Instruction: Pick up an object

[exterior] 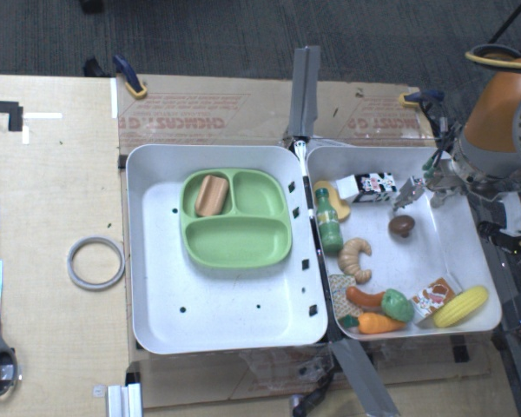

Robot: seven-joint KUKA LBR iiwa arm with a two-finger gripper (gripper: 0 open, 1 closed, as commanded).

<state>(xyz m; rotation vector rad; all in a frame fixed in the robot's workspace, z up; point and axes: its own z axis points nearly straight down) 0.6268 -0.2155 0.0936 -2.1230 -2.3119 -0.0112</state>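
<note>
- Fingers of the gripper (pixel 414 193) look slightly spread and released, with nothing between them; they hang over the upper part of the right bin (pixel 469 241), near its back wall.
- Nearest to the tips, just below and a little to the left, lies a small brown ball (pixel 402 226). It sits alone on bare white floor, so I judge it the easiest target for this step.
- To do it well, the tips should centre over the ball, come straight down until they straddle it, and only then close; a round thing will likely roll away if one finger touches first.
- A black-and-white carton (pixel 374 186) lies just left of the tips, close enough that a sideways drift could nudge it instead.
- Further left, against the divider, a green bottle (pixel 328 222) lies lengthwise, with a croissant (pixel 357 258) below it.
- At the front of the same bin a carrot (pixel 379 323), a green vegetable (pixel 398 306), a small printed packet (pixel 431 298) and a corn cob (pixel 460 307) crowd together; picking there risks catching two things at once.
- The left bin (pixel 156 311) holds a green divided plate (pixel 236 219) with a bread roll (pixel 212 195) in one compartment, well apart from the arm.
</note>
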